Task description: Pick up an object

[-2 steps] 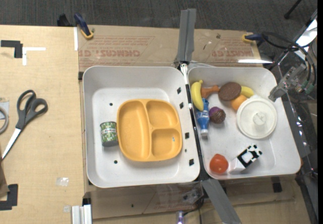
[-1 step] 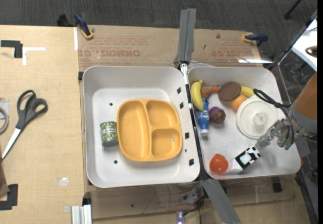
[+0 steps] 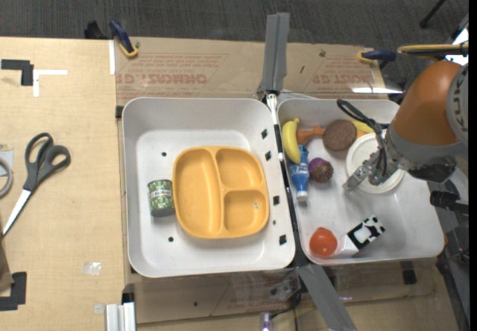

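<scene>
The right bin (image 3: 417,240) holds a yellow banana (image 3: 290,142), a brown round object (image 3: 340,135), a purple ball (image 3: 320,169), a blue tube (image 3: 299,179), a white bowl (image 3: 371,152), a red tomato (image 3: 323,241) and a black-and-white object (image 3: 366,232). An orange piece (image 3: 313,130) lies beside the banana. My gripper (image 3: 362,174) hangs low over the bowl's left rim, right of the purple ball. Nothing shows held in it. The arm's orange band (image 3: 428,109) covers the bin's far right.
The left bin (image 3: 141,173) bears a yellow divided plate (image 3: 220,191) and a small green can (image 3: 159,197). Scissors (image 3: 36,165) lie on the wooden bench at the left. A grey divider bar (image 3: 273,61) runs between the bins at the back.
</scene>
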### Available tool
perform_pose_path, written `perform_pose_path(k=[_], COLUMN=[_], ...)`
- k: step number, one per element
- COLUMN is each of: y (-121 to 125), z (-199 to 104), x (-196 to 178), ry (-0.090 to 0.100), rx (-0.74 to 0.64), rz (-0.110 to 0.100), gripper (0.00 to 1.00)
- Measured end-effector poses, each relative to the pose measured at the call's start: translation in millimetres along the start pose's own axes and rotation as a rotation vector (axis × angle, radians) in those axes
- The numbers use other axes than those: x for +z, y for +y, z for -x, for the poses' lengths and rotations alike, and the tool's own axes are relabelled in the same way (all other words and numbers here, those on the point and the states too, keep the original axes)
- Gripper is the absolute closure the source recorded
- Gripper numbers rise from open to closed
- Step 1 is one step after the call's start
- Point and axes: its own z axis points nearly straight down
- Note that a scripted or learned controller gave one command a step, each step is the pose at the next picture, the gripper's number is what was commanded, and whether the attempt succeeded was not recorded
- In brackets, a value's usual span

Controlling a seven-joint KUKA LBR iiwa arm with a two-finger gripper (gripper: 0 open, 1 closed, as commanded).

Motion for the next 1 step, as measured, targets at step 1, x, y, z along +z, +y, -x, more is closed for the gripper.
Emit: perform_pose_path(k=[1], y=[0.5], z=[-2.0], x=[0.6], ry=[0.005], rx=[-0.002], rz=[-0.001], gripper=[0.0])
